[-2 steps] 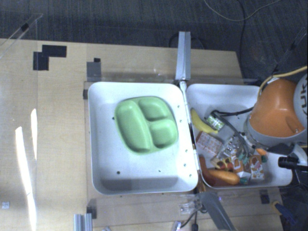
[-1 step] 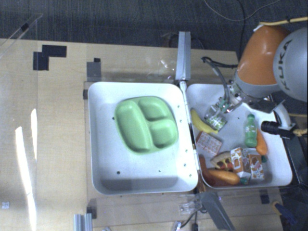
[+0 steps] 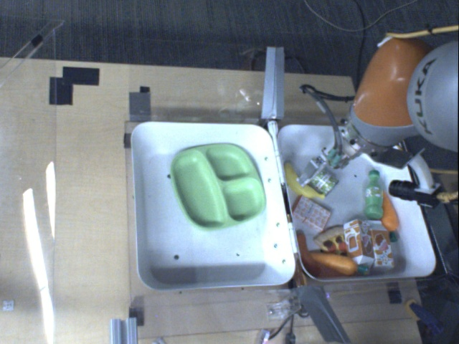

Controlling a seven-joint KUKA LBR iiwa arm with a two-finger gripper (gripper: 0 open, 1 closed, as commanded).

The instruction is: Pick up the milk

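Note:
The milk (image 3: 367,241) is a small white carton with orange print, lying on its side near the front of the right bin (image 3: 423,264). My gripper (image 3: 324,175) hangs low over the middle-left of that bin, beside the banana (image 3: 295,183), up and to the left of the milk and well apart from it. A small greenish patterned thing sits right at its tip. The grey arm with its orange band (image 3: 391,70) reaches in from the upper right.
A green bottle (image 3: 373,196) and a carrot (image 3: 389,215) lie right of the gripper. A waffle (image 3: 310,212), a bread slice (image 3: 328,239) and a hot dog (image 3: 331,264) crowd the front. The left bin (image 3: 150,192) holds a green divided plate (image 3: 217,185).

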